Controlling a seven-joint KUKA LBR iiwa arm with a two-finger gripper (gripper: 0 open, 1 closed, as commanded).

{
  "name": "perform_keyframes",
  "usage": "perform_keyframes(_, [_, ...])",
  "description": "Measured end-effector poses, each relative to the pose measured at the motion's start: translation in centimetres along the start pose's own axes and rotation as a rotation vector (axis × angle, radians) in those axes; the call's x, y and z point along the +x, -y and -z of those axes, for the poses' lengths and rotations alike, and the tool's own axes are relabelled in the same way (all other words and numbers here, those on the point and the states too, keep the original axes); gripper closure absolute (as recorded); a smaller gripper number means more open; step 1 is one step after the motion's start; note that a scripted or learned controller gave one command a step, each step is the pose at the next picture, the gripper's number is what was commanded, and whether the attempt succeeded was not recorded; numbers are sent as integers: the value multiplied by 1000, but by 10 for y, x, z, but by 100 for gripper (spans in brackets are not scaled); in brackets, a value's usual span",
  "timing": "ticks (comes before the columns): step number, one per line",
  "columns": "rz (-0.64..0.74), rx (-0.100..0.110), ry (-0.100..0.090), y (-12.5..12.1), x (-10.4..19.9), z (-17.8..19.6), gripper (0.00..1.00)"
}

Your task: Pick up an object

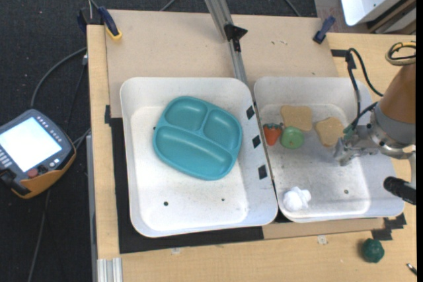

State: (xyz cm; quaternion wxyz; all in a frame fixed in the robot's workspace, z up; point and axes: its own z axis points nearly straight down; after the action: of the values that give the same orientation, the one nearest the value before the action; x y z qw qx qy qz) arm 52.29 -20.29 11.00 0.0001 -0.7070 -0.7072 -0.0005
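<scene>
The arm point(401, 105) enters at the right edge as a thick rounded body — its widest visible part an orange-brown band with a smooth, matte surface. Below that band comes a pale grey ring, and under it a narrower grey wrist section. The tool point(346, 150) is a compact block of grey metal with darker recesses, its details too small to make out. A black cable point(355, 79) loops along the arm's near side, curving from above the band to the wrist. At the lower right a short black part point(400, 187) juts from the arm — its form is unclear.
</scene>
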Motion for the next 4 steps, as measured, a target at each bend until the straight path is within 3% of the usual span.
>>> perform_keyframes(2, [1,-7,4,-4,-3,110,100])
perform_keyframes(3, [1,-2,2,-5,-3,110,100])
perform_keyframes(4, [6,2,-2,-7,47,109,100])
